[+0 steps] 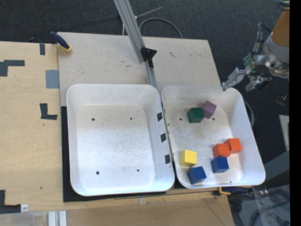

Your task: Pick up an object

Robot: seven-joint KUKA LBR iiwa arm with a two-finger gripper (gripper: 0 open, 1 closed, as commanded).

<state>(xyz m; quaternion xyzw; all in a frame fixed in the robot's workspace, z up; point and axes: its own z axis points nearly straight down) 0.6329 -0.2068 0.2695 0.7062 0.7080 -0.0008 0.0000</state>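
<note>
Hovering at the right edge of the frame, my gripper (244, 76) sits just past the upper right corner of the right bin (249, 121), above the dark floor. Its fingers (230, 80) are spread apart and point left toward that corner, with nothing between them. My grey arm with its orange band (283, 29) rises behind it in the upper right of the frame.

Inside the right bin, the nearest things to me are a purple cube (209, 108) and a green cube (195, 115), touching each other in the bin's upper middle. Lower right, two orange cubes (227, 148) sit pressed together, with a blue cube (219, 164) just below them. A yellow cube (189, 157) lies in the lower left part of the bin, and a second blue cube (197, 174) is just under it.

Left of that sits the left bin (77, 126), side by side with the first on the counter (94, 60). A grey metal rail (129, 20) slants down from the top of the frame to the gap between the two bins.
</note>
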